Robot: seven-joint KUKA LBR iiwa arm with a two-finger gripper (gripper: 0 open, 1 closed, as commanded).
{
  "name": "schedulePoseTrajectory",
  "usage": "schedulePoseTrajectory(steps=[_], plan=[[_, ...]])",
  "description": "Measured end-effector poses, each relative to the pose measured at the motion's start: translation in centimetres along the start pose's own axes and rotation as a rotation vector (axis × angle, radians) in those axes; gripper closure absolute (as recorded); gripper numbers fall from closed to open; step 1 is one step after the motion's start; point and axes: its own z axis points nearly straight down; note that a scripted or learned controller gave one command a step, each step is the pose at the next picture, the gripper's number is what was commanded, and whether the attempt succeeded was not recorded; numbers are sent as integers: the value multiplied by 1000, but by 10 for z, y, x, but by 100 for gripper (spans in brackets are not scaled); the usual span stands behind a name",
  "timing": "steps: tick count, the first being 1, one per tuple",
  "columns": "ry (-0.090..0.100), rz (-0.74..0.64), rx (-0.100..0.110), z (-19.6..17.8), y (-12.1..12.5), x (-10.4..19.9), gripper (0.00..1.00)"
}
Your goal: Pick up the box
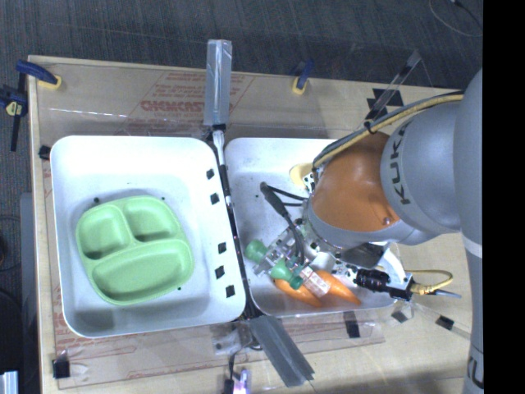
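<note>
The gripper is down in the right bin, low over a small heap of clutter near the bin's front wall; the arm and its orange band hang directly above and cover most of the mechanism, so whether it is open, closed or gripping anything cannot be told. The arm seems posed this way to reach straight down into the pile. Just at five o'clock from the gripper lies an orange carrot-like object, with a green-capped item touching the gripper's near side. No box can be made out clearly; it may be a pale shape at twelve o'clock, under the arm, or buried in the heap. Well away at nine o'clock, the left bin holds a green divided plate, lying flat. Both bins sit on the desk.
</note>
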Motion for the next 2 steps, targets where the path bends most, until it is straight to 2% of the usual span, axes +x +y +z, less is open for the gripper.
schedulePoseTrajectory(steps=[1, 2], plan=[[-1, -5, -1, -10, 1, -1, 100], [14, -76, -7, -54, 60, 64, 100]])
